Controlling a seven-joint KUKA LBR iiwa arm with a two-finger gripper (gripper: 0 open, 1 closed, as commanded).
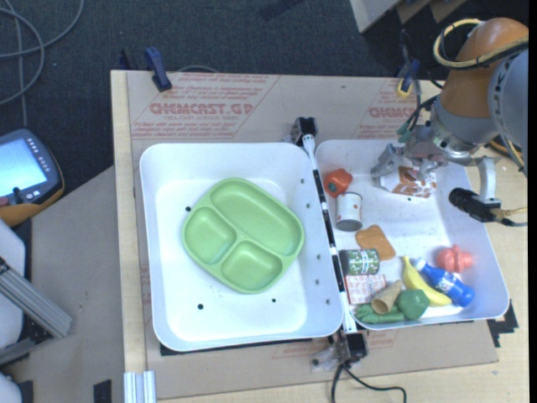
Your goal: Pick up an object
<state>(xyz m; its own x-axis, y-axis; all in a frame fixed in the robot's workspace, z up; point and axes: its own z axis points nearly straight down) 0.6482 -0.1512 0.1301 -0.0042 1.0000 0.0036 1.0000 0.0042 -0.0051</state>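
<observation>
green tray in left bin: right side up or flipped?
Right side up. The green tray lies flat in the left bin, with its three hollow compartments facing the camera.

Layout: two bins side by side on the desk (pixel 210 99).
The left bin (pixel 168 309) holds a divided tray (pixel 243 234). The right bin (pixel 495 284) holds small items: a can (pixel 362 262) near the divider, a bottle (pixel 447 284) toward the right wall.

tray (pixel 243 234): light green
bins (pixel 164 250): white
banana (pixel 419 282): yellow
bottle (pixel 447 284): blue
can (pixel 362 262): dark green
arm (pixel 487 74): grey, orange band
</observation>
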